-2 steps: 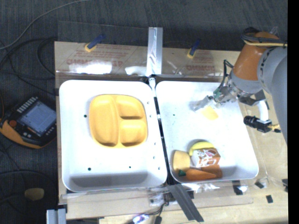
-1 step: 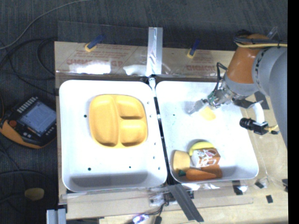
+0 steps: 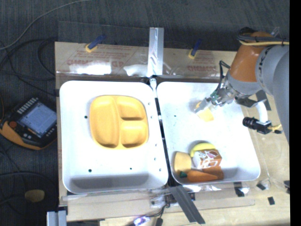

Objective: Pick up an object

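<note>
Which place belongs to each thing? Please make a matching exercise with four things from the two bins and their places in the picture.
Things:
1. yellow divided tray
2. pale yellow piece
3. carrot
4. gripper

Places:
A. near front edge of right bin
B. middle of left bin
C. over back part of right bin
D. right bin, just below the gripper in the picture

Pairs: 1-B, 2-D, 3-A, 4-C

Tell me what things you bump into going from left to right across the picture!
Handheld controller with a screen → yellow divided tray → metal divider between the bins → small pale yellow block → pincer → orange band on the arm.
</note>
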Controlling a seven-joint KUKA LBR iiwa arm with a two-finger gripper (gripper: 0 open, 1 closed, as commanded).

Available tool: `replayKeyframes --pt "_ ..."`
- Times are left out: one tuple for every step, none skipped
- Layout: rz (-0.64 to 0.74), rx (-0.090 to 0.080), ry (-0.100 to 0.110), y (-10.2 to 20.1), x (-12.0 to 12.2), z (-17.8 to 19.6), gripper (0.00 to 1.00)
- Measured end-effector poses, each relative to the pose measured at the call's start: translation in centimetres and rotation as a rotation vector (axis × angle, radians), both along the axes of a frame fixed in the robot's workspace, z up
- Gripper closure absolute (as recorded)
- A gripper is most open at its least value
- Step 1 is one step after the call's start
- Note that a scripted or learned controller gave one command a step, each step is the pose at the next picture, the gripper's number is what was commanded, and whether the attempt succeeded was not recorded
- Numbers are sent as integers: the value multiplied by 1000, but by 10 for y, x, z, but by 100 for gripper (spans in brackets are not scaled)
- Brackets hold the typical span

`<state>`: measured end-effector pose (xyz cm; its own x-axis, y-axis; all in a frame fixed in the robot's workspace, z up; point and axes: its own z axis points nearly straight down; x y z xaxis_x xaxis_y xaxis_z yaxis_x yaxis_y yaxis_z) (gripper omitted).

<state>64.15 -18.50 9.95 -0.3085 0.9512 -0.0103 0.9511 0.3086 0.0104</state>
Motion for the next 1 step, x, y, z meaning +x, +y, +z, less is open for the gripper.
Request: replayKeyframes --pt "1 6 12 39 7 80 100"
